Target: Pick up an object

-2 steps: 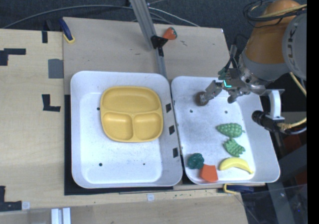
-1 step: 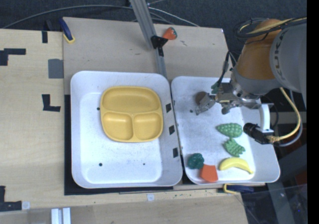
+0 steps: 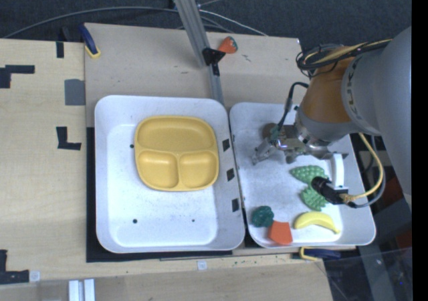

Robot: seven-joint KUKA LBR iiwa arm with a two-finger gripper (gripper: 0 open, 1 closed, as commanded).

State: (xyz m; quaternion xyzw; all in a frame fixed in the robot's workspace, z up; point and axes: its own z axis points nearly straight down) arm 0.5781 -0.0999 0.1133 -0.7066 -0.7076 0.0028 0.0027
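From here the tool (image 3: 264,150) looks spread and empty over the right bin (image 3: 267,119); the banana (image 3: 317,221) seems light, slick plastic, best pinched mid-curve.

Divided tray (image 3: 177,152) in left bin (image 3: 107,179), toys along right bin's (image 3: 251,119) near edge, gripper (image 3: 262,152) seemingly over its middle.

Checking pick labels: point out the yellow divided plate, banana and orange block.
yellow divided plate (image 3: 176,138): camera view, floor of its large top compartment.
banana (image 3: 317,221): camera view, middle of its curve.
orange block (image 3: 281,232): camera view, centre of its top face.
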